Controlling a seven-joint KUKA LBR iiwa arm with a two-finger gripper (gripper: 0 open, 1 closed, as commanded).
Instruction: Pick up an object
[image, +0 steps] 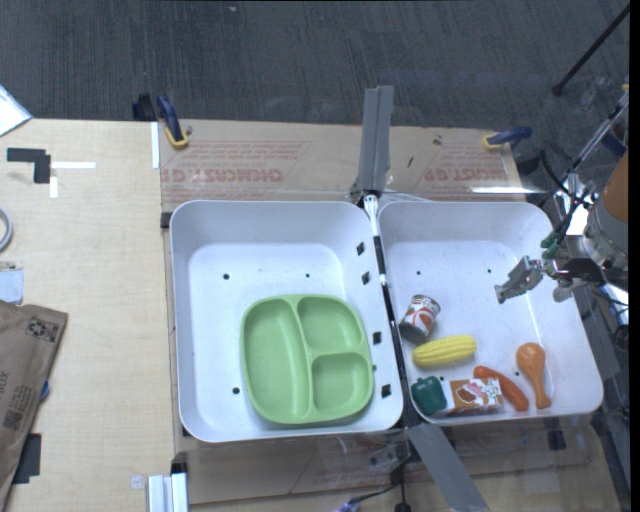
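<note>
The hand hangs over the right bin; I cannot tell its state. Below it lie a drumstick, corn and a can.

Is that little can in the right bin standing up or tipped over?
Tipped over: the can lies on its side, beside the corn.

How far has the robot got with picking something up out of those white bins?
Nothing looks picked up yet. The pincer hangs over the right bin near its right wall, with no object between its tips. The can, corn, carrot, drumstick and small box lie in that bin; the green plate sits in the left bin. Choosing, grasping and lifting remain.
</note>
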